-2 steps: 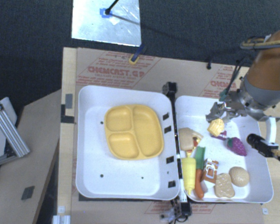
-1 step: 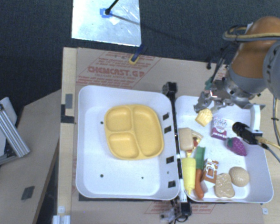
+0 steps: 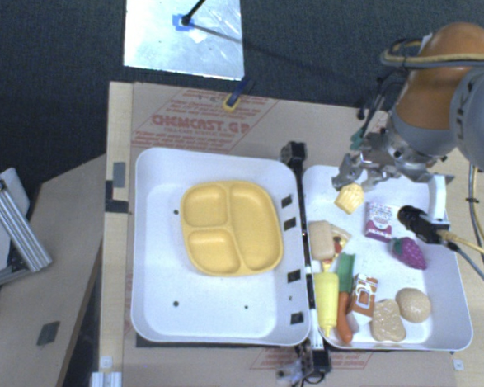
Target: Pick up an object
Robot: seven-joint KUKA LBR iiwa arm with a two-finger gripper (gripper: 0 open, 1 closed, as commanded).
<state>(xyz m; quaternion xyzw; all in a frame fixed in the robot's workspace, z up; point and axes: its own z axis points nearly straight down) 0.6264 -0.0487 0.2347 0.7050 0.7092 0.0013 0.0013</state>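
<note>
My gripper [image 3: 352,178] hangs over the far left part of the right bin [image 3: 453,307], its grey wrist and orange band reaching in from the upper right. A small pale yellow corn-like piece [image 3: 350,199] sits directly beneath the gripper tip, touching or nearly touching it. I cannot tell whether that piece is held or lies on the bin floor. Close by are a red and white packet [image 3: 379,220] and a purple bunch of grapes [image 3: 410,252].
The left bin [image 3: 155,249] holds a yellow divided plate [image 3: 230,227]. The right bin's front half holds a bread slice [image 3: 323,240], a green piece [image 3: 345,266], a yellow banana-like piece [image 3: 326,295], a carrot [image 3: 346,318], a small carton [image 3: 364,294], a cookie [image 3: 388,321] and a tan bun [image 3: 414,304].
</note>
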